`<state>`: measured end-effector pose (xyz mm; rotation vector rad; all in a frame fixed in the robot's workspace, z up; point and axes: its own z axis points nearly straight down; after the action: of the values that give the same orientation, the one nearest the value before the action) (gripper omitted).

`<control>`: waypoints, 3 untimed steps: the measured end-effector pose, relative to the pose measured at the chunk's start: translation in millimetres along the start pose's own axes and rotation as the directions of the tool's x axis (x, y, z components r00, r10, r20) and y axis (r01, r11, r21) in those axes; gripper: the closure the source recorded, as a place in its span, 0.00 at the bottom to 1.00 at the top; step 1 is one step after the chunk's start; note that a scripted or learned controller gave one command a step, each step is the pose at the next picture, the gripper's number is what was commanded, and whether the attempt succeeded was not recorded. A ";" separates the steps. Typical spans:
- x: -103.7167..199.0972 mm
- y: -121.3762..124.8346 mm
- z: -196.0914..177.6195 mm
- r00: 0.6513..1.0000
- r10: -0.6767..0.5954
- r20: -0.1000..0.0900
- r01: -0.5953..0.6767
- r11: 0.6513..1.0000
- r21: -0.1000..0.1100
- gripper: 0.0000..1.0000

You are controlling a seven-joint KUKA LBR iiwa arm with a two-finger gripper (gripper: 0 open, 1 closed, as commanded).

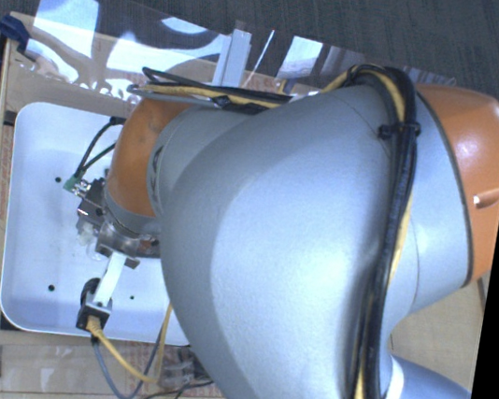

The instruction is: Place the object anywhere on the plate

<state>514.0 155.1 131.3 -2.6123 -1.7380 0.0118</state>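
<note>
Hand: my hand [93, 220] sits low over the white bin [31, 233], below the orange band [132, 165] of my wrist and close to the bin's floor; I cannot tell whether it touches the floor
Hand state: I cannot tell whether it is released or clenched, and I can make out nothing grasped in it
Object: I cannot tell where it lies; my own arm [307, 251] covers the middle and right of the scene, and the bare bin floor beside my hand carries a few small dark specks [52, 287], too small to name
Plate: hidden from me in the same way, so I cannot say which bin holds it
Step in hand, as I judge it: I am working low in the bin, more likely at the pick-up than the set-down, so the task looks early
Doing it well: I should make sure something is truly held before I count on it, lift straight up clear of the bin wall, and only then swing toward the plate
Placing: anywhere on the plate will do, so I would aim for its middle, come down gently and let go low, so the thing neither rolls nor bounces off
Risk: closing on nothing, or catching the bin's rim near the desk [42, 363] edge on the way out
</note>
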 end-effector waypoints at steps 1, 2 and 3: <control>-74.0 -8.9 -59.3 0.946 -0.325 -0.001 0.325 0.946 -0.002 1.00; 25.2 -39.2 41.2 0.985 -0.170 0.000 0.170 0.985 -0.003 1.00; -52.8 -19.9 -21.0 0.994 -0.108 -0.002 0.108 0.994 -0.003 1.00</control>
<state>475.4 114.0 152.7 -2.5151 -1.8773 0.0062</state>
